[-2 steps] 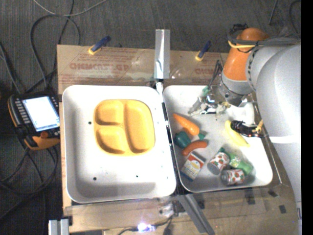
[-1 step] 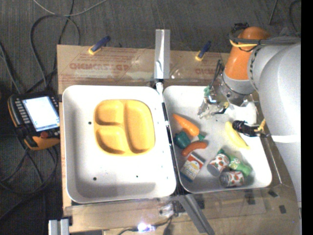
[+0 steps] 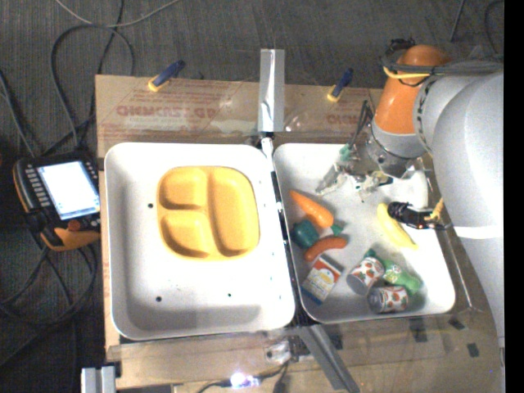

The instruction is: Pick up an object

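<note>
My gripper [image 3: 354, 182] hangs over the upper part of the right bin [image 3: 446, 301], its two metal fingers spread open with nothing between them. Below and left of it lies an orange carrot [image 3: 313, 207]. A teal toy piece [image 3: 304, 233] and a red-orange sausage [image 3: 326, 246] lie just under the carrot. A yellow banana [image 3: 396, 228] lies to the right, beneath the wrist. Along the bin's lower side sit a small white and red carton [image 3: 320, 277], two cans [image 3: 365, 273] [image 3: 387, 299] and a green item [image 3: 408, 281].
The left bin [image 3: 131, 301] holds a yellow divided tray [image 3: 209, 212]. A tablet [image 3: 64, 188] lies off the bench at the left. Two blue clamps [image 3: 166, 74] [image 3: 341, 83] hold the board at the back. A metal post [image 3: 271, 88] stands between the bins.
</note>
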You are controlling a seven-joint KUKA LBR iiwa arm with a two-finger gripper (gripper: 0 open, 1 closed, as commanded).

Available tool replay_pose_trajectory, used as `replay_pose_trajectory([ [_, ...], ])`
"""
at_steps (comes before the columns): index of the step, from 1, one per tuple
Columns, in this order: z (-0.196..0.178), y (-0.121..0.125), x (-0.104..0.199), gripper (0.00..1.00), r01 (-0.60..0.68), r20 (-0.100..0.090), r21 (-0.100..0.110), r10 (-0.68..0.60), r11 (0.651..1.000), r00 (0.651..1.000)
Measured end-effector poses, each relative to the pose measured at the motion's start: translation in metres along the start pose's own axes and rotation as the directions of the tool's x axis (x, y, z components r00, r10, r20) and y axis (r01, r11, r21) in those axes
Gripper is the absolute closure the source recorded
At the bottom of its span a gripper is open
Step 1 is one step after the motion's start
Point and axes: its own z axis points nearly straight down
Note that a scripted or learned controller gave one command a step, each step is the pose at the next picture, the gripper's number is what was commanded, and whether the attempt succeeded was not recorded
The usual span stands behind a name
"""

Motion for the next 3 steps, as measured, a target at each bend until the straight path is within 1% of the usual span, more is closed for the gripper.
replay_pose_trajectory([
  [1,0.006,-0.017,0.023,0.0,0.128,0.009,-0.054,-0.128,0.99,0.992],
  [2,0.008,-0.069,0.035,0.0,0.163,0.005,-0.064,-0.163,0.985,0.987],
  [3,0.01,-0.122,0.047,0.0,0.406,0.028,-0.07,-0.405,0.911,0.914],
])
